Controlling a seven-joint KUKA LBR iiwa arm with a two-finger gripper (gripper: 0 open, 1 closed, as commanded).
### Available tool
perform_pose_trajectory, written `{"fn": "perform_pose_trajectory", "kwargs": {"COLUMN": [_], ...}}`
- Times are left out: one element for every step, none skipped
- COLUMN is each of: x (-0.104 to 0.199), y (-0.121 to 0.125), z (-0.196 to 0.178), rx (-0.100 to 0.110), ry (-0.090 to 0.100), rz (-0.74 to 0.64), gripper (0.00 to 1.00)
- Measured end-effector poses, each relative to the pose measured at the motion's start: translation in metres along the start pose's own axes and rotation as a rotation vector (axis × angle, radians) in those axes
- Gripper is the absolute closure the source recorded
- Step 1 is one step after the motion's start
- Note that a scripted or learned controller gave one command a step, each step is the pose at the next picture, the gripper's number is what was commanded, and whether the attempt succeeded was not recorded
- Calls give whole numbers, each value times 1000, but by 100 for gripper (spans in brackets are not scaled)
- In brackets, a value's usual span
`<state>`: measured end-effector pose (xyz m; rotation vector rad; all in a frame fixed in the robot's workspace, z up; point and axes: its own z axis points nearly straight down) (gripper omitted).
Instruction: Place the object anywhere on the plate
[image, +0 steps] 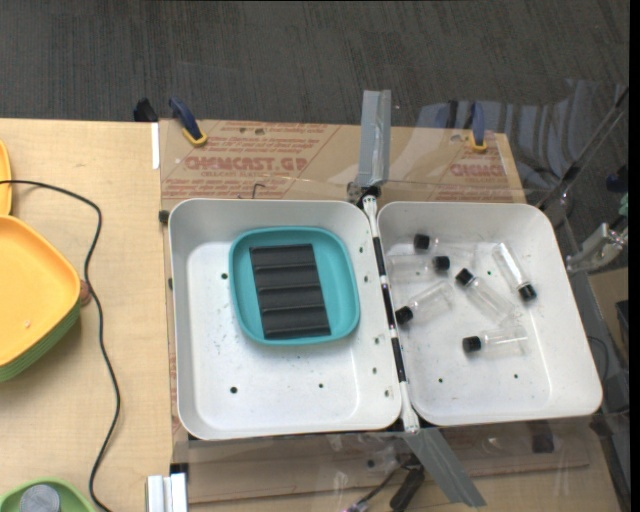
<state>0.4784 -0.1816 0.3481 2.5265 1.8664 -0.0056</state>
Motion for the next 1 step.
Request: {"fn": "perform_pose_trajectory", "kwargs": {"x": [-21], "y": [22], "z": [-92], "rx": [1], "ry": [0], "rz": [152], "gripper": [0]}}
